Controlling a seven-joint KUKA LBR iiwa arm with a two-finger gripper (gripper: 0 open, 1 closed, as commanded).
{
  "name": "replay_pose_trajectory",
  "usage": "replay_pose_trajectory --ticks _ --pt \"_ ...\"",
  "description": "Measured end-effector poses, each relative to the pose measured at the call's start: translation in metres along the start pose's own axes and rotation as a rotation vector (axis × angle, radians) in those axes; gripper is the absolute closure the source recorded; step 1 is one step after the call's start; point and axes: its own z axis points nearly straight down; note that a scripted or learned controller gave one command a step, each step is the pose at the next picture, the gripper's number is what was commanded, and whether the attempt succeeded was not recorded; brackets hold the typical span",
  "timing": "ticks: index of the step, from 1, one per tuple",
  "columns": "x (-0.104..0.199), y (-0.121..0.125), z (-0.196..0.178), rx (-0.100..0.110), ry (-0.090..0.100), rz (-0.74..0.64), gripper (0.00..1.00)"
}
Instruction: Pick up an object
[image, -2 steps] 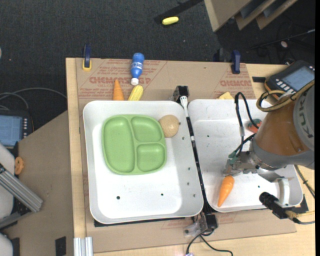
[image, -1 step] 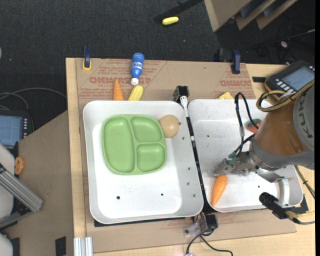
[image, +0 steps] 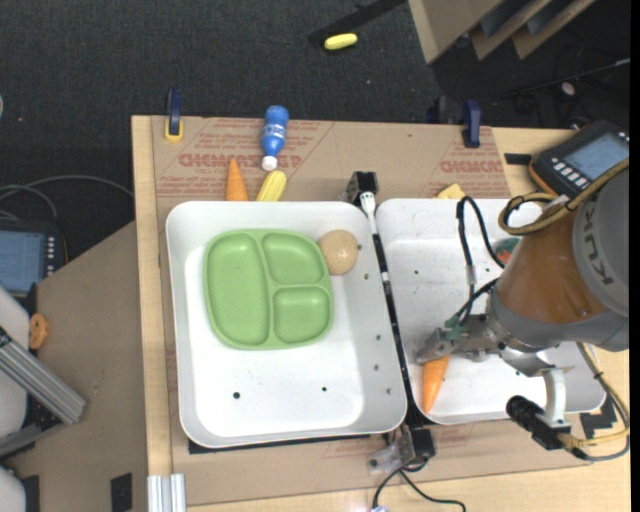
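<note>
An orange toy carrot lies in the right white bin, near its front left corner. My gripper hangs low over the bin, directly above the carrot's thick end and very close to it. I cannot tell whether it touches the carrot. The grey arm with its orange band covers much of the right bin. In the left white bin sit a green divided plate and a tan round object at the plate's far right corner.
Behind the left bin, a blue-and-white bottle, a small orange carrot and a yellow corn piece lie on the cardboard. A control pendant rests at the far right. A black divider separates the bins.
</note>
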Motion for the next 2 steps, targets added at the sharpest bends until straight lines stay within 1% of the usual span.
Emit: replay_pose_trajectory --ticks 1,2 --pt "-0.001 0.0 0.0 -0.002 -0.001 0.001 0.0" --pt "-0.002 0.001 -0.012 -0.006 -0.004 0.002 1.0"
